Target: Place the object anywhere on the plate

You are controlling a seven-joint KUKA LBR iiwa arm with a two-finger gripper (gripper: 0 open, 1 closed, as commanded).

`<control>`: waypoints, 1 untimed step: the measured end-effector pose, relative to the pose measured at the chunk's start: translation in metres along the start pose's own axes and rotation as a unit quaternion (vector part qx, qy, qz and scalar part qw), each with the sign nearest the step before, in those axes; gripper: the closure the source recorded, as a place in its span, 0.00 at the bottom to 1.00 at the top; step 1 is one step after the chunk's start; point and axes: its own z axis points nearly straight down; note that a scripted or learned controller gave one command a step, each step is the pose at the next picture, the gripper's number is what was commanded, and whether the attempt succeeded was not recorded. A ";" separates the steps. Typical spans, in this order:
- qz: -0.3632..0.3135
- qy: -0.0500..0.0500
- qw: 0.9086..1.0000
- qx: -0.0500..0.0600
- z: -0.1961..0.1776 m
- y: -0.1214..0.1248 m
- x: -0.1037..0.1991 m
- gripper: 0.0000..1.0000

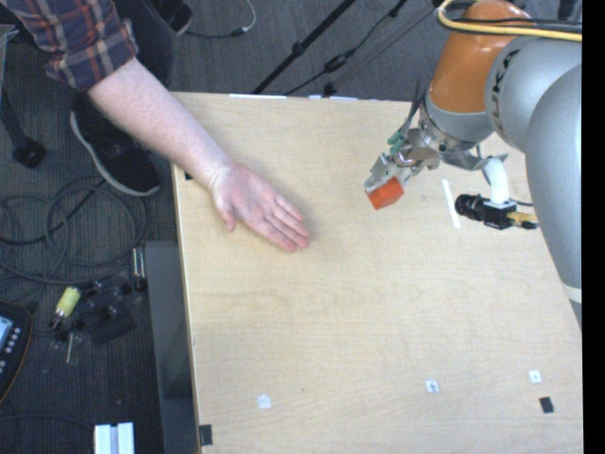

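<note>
A small orange-red block is held at the tip of the gripper, which is closed on it; the block's upper part is covered by the grey fingers and its lower part is left showing beneath them. The gripper is carried by the grey arm with the orange band, which is seen reaching in from the right. The block is placed over the upper right part of the pale wooden bench, and whether it is touching the surface or is raised just above it cannot be told.

A thin white stick is seen lying flat on the bench just to the right of the block, apart from it. Well to the left, a bare human hand is laid palm down on the bench, its fingers pointed toward the lower right; it is joined to a bare forearm that is stretched in from the upper left corner, where a rolled plaid sleeve is worn. The hand and the block are kept well apart.

Near the front edge of the bench, three small white markers and a small black square are found on the wood. Beside the bench, on the dark carpeted floor, loose black cables are coiled and a black shoe is seen partly behind the forearm.
</note>
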 end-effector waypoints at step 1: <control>0.234 0.000 0.972 0.000 -0.059 0.009 0.039 1.00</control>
